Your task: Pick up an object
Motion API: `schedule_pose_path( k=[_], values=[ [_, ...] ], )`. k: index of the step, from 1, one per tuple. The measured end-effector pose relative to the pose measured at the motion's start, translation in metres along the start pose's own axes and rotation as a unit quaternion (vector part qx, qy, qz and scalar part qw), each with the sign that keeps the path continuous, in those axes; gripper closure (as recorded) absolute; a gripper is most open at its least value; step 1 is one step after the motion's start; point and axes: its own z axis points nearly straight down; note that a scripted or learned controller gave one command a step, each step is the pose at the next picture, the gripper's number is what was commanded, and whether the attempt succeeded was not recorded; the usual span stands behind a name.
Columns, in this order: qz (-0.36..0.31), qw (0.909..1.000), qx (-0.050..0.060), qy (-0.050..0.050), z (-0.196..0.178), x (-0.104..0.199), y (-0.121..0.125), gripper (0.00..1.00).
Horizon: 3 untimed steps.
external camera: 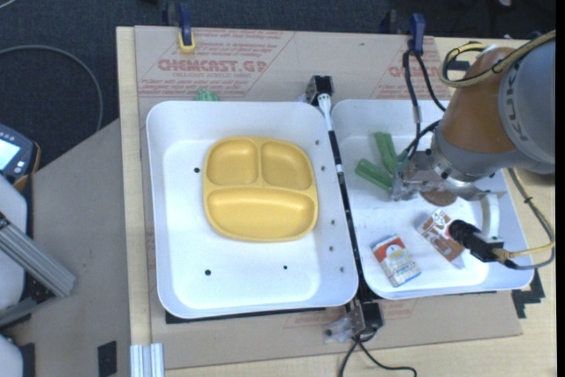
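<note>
**Here the gripper (406, 187) hangs over the right bin (362, 225), by two green pieces**

Plainly, the grey arm (534, 106) comes in from the right edge of the frame. Its orange band (472, 115) curves down toward the upper middle of the right bin, and the gripper sits at the end of it. The wrist covers the gripper from above, so I cannot tell whether it is wide or narrow, or whether it holds anything.

The nearest things to pick up are the two green pieces, just left of the gripper. The first green piece (385, 150) lies nearly straight up and down in the frame. The second green piece (372, 175) lies on a slant below it. Together they make a rough V that closes toward the gripper. Whether either one touches the gripper is not clear.

Lower in the same bin, a small red-and-white packet (395, 259) lies flat near the bottom rim. A brown wrapper (439, 232) lies to its upper right, just below the wrist. Both are apart from the green pieces.

The left bin (177, 190) holds a yellow divided plate (260, 190) a little above its middle. The plate has two small compartments along the top and one long one below.

Both bins rest side by side on a cardboard sheet (265, 57) with red print. Two blue clamps, one (184, 20) at the upper left and one (417, 29) at the upper right, sit on its top edge. A green scrap (207, 95) lies on the cardboard just above the left bin's rim. Dark carpet (71, 13) surrounds the bench.
</note>
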Motion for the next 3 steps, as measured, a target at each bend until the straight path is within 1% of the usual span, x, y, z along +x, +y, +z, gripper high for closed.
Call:
schedule_pose_path(
  k=[1,2,3],
  values=[
    [0.0,1.0,0.004,0.001,-0.09,0.085,-0.052,1.0],
    [-0.002,1.0,0.001,0.001,-0.129,0.149,-0.075,1.0],
    [-0.002,1.0,-0.002,0.001,-0.246,0.161,-0.073,1.0]
  ],
)
